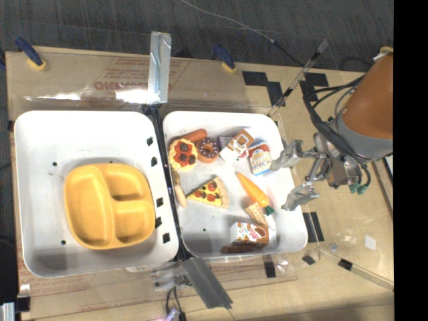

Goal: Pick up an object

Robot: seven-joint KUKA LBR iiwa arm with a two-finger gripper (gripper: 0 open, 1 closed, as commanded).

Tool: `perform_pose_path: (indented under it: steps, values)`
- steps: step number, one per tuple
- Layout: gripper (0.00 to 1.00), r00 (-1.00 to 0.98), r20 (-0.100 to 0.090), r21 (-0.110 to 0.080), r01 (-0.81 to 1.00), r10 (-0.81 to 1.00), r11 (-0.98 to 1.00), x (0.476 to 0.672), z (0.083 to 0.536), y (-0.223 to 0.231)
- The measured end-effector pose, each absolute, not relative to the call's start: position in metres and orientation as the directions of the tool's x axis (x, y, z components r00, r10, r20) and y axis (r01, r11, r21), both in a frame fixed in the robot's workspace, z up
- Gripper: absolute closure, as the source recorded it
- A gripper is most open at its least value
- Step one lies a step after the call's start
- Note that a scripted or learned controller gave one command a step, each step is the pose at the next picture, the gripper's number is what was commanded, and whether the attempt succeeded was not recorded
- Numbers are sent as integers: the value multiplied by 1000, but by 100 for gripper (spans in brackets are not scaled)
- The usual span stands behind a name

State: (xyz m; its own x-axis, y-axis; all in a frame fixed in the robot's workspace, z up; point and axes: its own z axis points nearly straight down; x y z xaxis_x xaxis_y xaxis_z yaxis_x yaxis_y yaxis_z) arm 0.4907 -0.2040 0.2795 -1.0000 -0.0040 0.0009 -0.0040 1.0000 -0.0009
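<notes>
I am hovering my gripper (295,176) with its two fingers spread wide and holding nothing, just past the right rim of the right bin (291,227). In that bin I am counting one small round pizza (182,154), one pizza slice (208,193), one donut (206,150), one carrot (253,188) and three small cartons (252,232). One yellow divided plate (110,205) is lying in the left bin (32,129).

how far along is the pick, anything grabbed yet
Nothing looks picked yet. The tool sits open at the right rim of the right bin, with nothing between its fingers. The toy food, such as the carrot, pizza slice and donut, lies in that bin. The yellow tray sits in the left bin. Left: choosing an object, closing on it and lifting.
</notes>
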Motion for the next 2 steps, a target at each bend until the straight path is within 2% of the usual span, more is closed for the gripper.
perform_pose_path:
  steps: [1,2]
  values:
    - [0,-999,10,6,-52,-52,999,512,136,-203]
    - [0,-1000,-23,-8,20,20,1000,515,112,-197]
